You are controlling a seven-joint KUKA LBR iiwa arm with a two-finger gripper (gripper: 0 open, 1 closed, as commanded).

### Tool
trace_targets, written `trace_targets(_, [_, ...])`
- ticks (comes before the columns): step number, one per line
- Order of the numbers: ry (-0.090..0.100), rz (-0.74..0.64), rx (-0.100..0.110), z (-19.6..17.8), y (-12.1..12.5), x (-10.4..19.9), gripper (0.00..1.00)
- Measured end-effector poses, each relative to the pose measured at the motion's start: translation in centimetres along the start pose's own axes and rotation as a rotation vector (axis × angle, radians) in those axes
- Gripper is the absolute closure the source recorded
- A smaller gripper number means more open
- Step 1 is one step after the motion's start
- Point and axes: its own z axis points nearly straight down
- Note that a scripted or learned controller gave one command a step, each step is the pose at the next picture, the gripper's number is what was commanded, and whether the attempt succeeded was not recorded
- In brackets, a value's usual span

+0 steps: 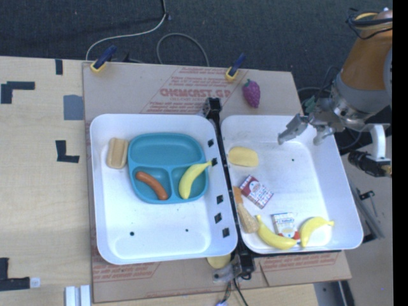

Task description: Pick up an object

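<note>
Hanging over the upper right corner of the right-hand shallow white bin [331, 190], the grey two-finger gripper [305, 134] has its fingers spread apart with nothing between them; one finger [290, 130] points left over the bin floor.

Below it in that bin lie a pale yellow rounded lump [243, 157] near the left wall, a small red and white packet [256, 192] with print too small to read, an orange-brown stick-shaped piece [245, 214], a second small white packet with red and blue marks [284, 224], a yellow banana [274, 237] and another yellow banana [315, 227] by the front edge.

The left-hand shallow white bin [159, 247] holds a blue sectioned plastic plate [162, 153] carrying a brown sausage [152, 185] and a third yellow banana [191, 178]; a tan bread slice [116, 152] stands just beside the plate's left edge.

Both bins rest on a brown cardboard sheet [146, 88] printed in red letters, partly legible as "CHEMCAST GP". A purple grape bunch [252, 93] lies on the cardboard behind the right bin.
</note>
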Motion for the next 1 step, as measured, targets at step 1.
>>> trace_targets(1, [0.004, -0.007, 0.005, 4.01, -2.80, 9.64, 0.00])
